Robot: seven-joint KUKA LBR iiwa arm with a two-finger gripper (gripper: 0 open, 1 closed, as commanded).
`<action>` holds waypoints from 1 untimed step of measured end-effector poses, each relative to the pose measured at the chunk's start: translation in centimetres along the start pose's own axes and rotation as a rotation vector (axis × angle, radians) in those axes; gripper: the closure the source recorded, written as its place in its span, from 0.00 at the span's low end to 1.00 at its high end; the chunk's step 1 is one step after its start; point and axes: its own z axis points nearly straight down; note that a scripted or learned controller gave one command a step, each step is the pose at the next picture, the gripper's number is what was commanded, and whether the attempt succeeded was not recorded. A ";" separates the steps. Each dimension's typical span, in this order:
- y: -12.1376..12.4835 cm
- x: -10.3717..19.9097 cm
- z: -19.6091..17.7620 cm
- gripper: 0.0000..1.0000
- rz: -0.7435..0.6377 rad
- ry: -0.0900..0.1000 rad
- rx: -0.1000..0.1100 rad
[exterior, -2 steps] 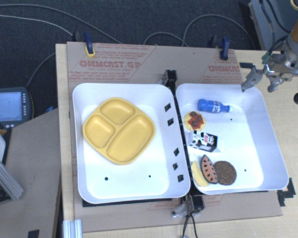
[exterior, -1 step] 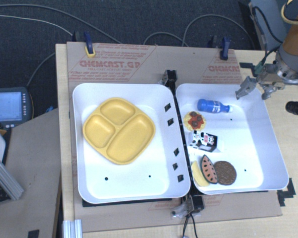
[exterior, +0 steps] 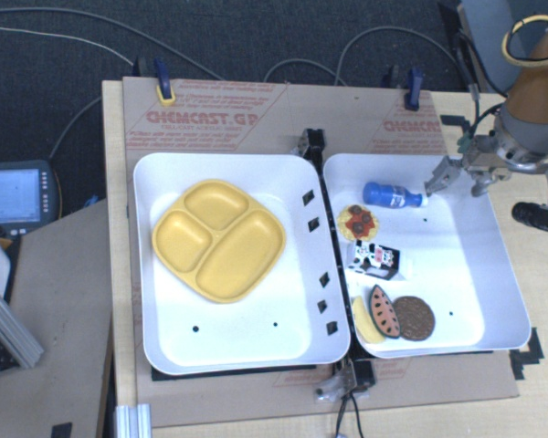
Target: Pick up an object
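Nearest me, at the front edge of the right bin [exterior: 493, 272], sit a watermelon-slice toy [exterior: 382, 310], a pale yellow wedge [exterior: 363, 322] tucked touching its left side, and a brown round disc [exterior: 414, 318] touching its right. Behind them along the bin's left wall come a black-and-white printed packet [exterior: 375, 259], then a small round pizza-like toy [exterior: 358, 222], then a blue bottle with a white cap [exterior: 393, 195] lying on its side. That makes six loose things in the right bin, one of each. The left bin [exterior: 155, 245] holds a single yellow divided plate [exterior: 219, 239] with three compartments. Two bins, one arm. The gripper [exterior: 462, 177] hangs over the back right part of the right bin, its two fingers spread and nothing between them; the nearer fingertip sits just beside the bottle's cap end. The bottle looks like the likeliest target, being closest. My worry is that it is round and lying flat, so a finger landing on its cap or flank could roll it away toward the pizza toy instead of trapping it. A descent slightly off-centre would likely close on air or pinch only the narrow cap, which I judge would slip. The front trio is crowded, so a grab there could snag two pieces at once.
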 end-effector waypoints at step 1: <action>-0.4 0.9 5.9 0.00 -0.001 0.001 0.001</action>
